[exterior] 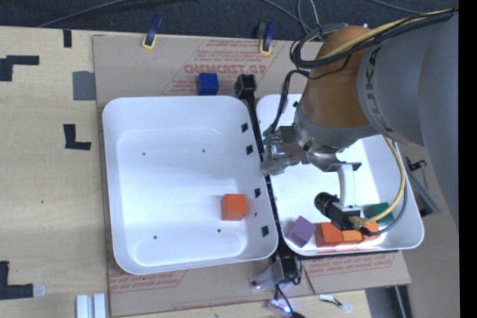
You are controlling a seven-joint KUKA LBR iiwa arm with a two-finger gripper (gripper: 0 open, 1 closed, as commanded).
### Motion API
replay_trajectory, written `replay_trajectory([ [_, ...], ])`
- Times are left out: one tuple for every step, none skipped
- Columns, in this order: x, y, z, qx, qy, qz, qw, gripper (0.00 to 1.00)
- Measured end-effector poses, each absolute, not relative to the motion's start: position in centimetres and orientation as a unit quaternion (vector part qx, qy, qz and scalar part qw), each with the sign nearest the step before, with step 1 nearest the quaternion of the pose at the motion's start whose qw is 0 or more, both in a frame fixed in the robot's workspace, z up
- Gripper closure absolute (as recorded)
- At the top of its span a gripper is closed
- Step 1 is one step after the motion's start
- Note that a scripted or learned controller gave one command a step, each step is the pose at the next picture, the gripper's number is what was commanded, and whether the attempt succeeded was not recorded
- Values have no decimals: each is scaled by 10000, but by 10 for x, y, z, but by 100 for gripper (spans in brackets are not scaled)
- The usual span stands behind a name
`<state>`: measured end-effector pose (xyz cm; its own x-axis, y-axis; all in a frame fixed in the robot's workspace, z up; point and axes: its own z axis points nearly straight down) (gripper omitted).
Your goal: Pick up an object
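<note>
Arm (335, 100) hangs over right bin (415, 237), claw (277, 154) low by that bin's left wall, right next to divider between bins. Honestly can't tell if claw is wide or narrow from here. Orange cube (233, 206) sits alone in left bin (171, 175), near right corner. Right bin's near edge: purple block (300, 231), orange block (328, 234) just beside it, green piece (378, 211) further right. Blue cube (208, 83) on cardboard (223, 63) behind left bin, outside both.

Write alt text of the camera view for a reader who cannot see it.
A grey robot arm with an orange band reaches from the right over the right white bin, which holds a purple block and an orange block near its lower edge. The left white bin holds one orange cube.
</note>
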<state>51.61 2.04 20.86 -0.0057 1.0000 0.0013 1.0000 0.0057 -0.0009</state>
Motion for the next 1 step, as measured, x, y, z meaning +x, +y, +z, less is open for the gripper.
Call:
replay_trajectory([
  [507,73,230,-7055,-7087,-5,3,100],
])
